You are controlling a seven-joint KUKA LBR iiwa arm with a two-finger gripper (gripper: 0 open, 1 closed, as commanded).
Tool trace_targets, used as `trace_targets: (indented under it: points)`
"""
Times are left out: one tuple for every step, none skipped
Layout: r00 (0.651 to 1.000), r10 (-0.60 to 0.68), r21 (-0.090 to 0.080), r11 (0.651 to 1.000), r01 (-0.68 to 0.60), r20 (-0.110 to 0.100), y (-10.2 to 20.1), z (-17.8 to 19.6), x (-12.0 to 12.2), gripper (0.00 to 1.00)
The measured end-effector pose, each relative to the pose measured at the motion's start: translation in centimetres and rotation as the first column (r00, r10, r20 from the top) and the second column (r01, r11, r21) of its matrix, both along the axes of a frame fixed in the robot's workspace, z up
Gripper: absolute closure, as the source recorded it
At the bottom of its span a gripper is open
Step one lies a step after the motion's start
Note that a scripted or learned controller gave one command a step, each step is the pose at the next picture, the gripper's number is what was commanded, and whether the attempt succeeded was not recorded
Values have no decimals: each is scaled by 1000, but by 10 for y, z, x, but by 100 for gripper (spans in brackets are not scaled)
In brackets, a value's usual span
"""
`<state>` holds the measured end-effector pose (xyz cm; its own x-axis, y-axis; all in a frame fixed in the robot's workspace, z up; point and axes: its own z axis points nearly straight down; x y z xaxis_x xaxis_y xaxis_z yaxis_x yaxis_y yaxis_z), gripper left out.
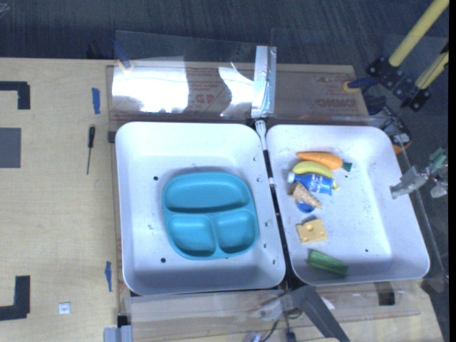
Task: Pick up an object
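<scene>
Left of the gripper [412, 184], toys [317, 173] are being approached; its state cannot be told; descent is needed.

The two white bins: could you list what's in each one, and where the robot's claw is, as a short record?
left bin: blue divided tray
right bin: carrot, banana, blue packet, cheese wedge, green vegetable
clustering: carrot, banana and packet bunched together; cheese and green vegetable apart, nearer the front
gripper: at the right bin's right rim, holding nothing visible
</scene>
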<state>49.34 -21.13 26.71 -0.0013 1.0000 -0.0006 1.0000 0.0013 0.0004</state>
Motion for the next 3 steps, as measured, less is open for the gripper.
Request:
trace_targets:
  points:
    - [984, -180, 2, 984, 180, -10, 71, -152, -16, 0]
    - [1000, -1, 1, 1000, 1, 1, 106, -126, 54, 0]
    - [999, -40, -1, 999, 40, 4, 112, -169, 89, 0]
